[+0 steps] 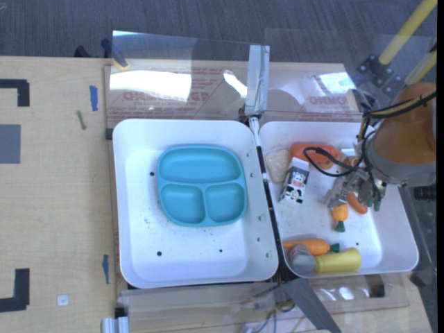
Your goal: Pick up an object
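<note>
Gripper [352, 194] is down in the right bin [395, 245], but honestly I can't tell how the jaws stand, too much cable and metal blur there to see if they're spread or closed, or if anything's actually between them. Right at the jaws there's a small orange toy carrot [356, 202], touching or just under the tips, can't say which. Just below that sits a little orange piece with a green bit [340, 214]. Left of the jaws is a small white carton with black cow spots [295, 183], tilted, and past it a beige rounded thing [277, 164] against the bin's left wall. Up-left of the jaws lies a bigger orange item [312, 151] with a black cable looped over it. Well below the jaws, near the bin's front edge: another carrot [312, 245], a grey round object [302, 258], and a yellow bottle [340, 260] lying on its side. Way off left, the other bin [139, 255] has a blue divided plate [202, 184].
</note>
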